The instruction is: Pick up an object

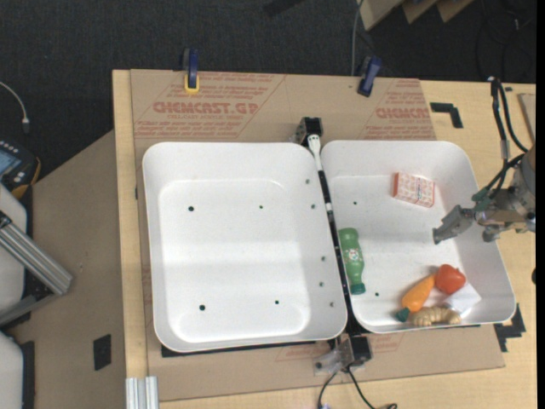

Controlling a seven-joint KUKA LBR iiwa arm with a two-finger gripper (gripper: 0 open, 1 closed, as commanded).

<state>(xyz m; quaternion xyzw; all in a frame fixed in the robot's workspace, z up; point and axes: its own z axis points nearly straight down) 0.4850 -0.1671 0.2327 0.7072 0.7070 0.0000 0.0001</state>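
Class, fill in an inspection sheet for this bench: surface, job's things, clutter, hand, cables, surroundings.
Surface: brown cardboard sheet bearing left white bin and right white bin.
Job's things: in the right bin, green plastic bottle by the divider, red-and-white patterned packet, orange toy carrot, red toy tomato, beige knobbly toy.
Clutter: nothing seen.
Hand: grey hand over the right bin's right side, holding nothing visible.
Cables: black cable at right.
Surroundings: two blue clamps, dark floor.

Cardboard-topped bench (255,100) w/ 2 white bins side by side: left bin (153,228), right bin (383,156).
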